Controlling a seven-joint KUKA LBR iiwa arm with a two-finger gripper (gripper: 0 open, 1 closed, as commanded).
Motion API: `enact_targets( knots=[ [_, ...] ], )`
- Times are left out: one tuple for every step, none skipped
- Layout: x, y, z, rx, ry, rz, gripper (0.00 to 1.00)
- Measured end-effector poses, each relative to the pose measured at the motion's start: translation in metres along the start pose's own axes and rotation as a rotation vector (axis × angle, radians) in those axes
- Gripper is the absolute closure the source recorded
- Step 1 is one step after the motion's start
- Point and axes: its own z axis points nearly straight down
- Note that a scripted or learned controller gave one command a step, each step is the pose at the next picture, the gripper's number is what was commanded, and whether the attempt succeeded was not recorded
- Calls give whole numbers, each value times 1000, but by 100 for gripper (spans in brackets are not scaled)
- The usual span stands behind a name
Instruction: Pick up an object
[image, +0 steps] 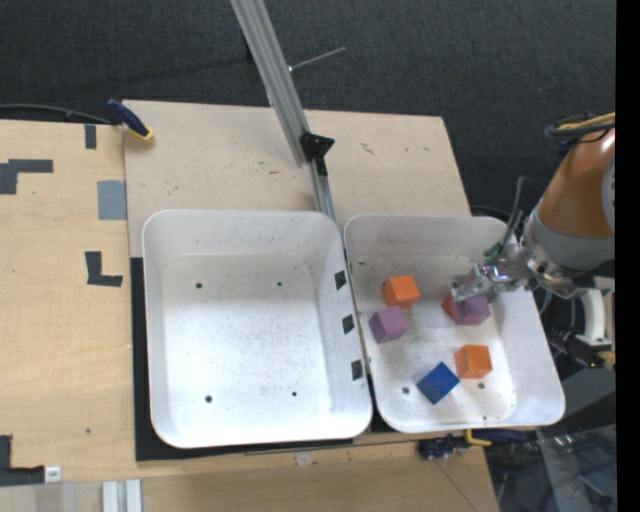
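Nearest the camera, a blue cube (437, 383) lies in the near part of the right bin (530, 400), with an orange cube (473, 361) just beside it to the right. Farther back, a purple cube (389, 323) lies close to the bin's left wall, and a second orange cube (403, 291) sits just beyond it. A second purple cube (468, 308) lies toward the right wall. The gripper (472, 291) is low over that cube's far edge, reaching in from the right below the arm's orange band (580, 190); whether it is spread or pinching the cube cannot be told. The left bin (160, 300) stands alongside.
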Motion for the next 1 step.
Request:
enact_targets(
  knots=[
    [0,1,-36,1,1,1,100]
  ],
)
